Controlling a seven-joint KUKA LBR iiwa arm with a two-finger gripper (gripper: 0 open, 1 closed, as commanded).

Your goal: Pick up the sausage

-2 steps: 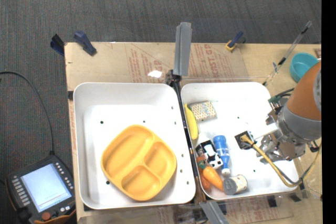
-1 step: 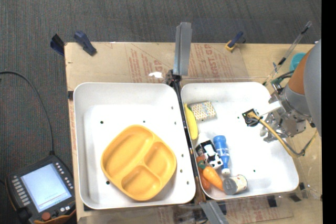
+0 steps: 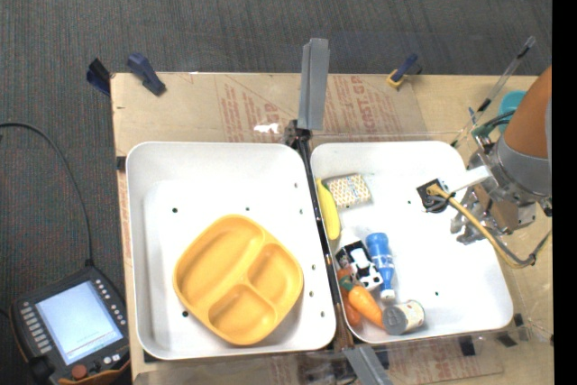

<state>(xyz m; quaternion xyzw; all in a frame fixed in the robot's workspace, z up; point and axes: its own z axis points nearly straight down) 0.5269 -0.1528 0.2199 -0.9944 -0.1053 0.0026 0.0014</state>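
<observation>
Several small items lie along the left side of the right bin (image 3: 451, 302). A reddish-brown piece (image 3: 344, 284) that may be the sausage lies wedged between a black-and-white item (image 3: 355, 261) and an orange carrot (image 3: 364, 307), mostly hidden by them. My gripper (image 3: 469, 228) hangs over the bin's right part, well to the right of these items and apart from all of them. A black and yellow piece (image 3: 434, 194) sticks out to the gripper's left.
Also in the right bin are a patterned block (image 3: 349, 190), a yellow banana (image 3: 330, 214), a blue bottle (image 3: 380, 259) and a small can (image 3: 404, 317). A yellow divided plate (image 3: 238, 280) lies in the left bin (image 3: 153, 176). A teach pendant (image 3: 68, 325) rests at bottom left.
</observation>
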